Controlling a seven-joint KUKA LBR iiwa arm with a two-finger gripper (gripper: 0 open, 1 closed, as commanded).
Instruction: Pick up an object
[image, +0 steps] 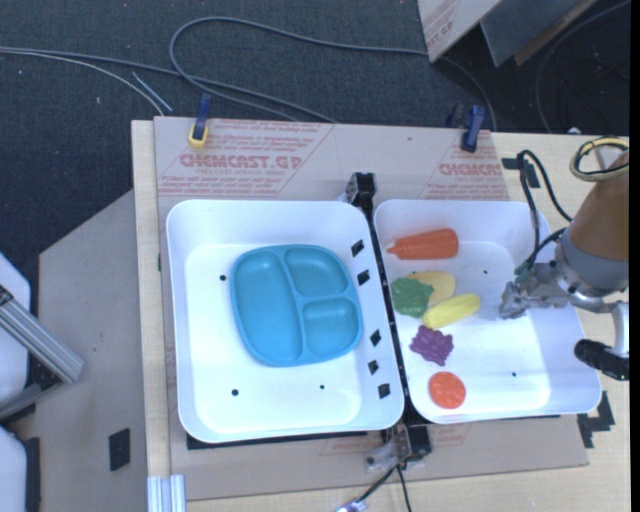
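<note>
Surface (250, 160): pale board bench with printed red lettering, clamped at the far edge, bearing two shallow white bins side by side. Left white bin (200, 390): holds one light-blue plastic divided plate (295, 303), three compartments, lying flat near the bin's middle. Right white bin (520, 380): holds the loose toy foods, grouped along its left half. Arm (600, 235): grey with an orange band, entering from the right, bent down over the right bin's right side. Hand (515, 300): low over bare bin floor, well apart from the foods; whether it is open or closed cannot be told, and nothing is seen in it. Orange plastic carrot (424, 243): at the far end of the group. Yellow plastic banana-like piece (451, 309): nearest the hand, just beside a green leafy plastic piece (409, 295). Purple plastic grape cluster (432, 345): below these. Small orange-red round plastic fruit (447, 389): nearest the front rim. Task status: judged unstarted as to lifting; every item rests on the bin floor, so approach, grasp and lift all remain.
</note>
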